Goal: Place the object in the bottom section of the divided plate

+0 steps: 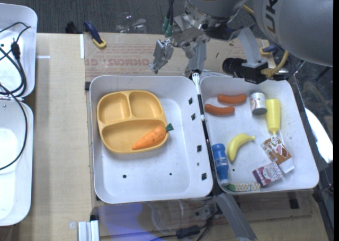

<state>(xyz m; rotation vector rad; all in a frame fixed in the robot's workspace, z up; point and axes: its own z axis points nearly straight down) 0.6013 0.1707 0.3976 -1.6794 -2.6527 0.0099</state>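
Orange plastic carrot [150,137] in the yellow divided plate's [117,108] bottom section.
We see the gripper [177,54] released, spread above the left white bin's [143,184] far edge.

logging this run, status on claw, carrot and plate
Claw raised above the bins' far edge, nothing between its fingers. Orange toy carrot lying in the bottom section of the yellow divided plate. Nothing in the way.

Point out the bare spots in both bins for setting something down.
Left bin: bare floor below and right of the yellow plate holding the carrot. Right bin: crowded; a small gap between the sausages and banana.
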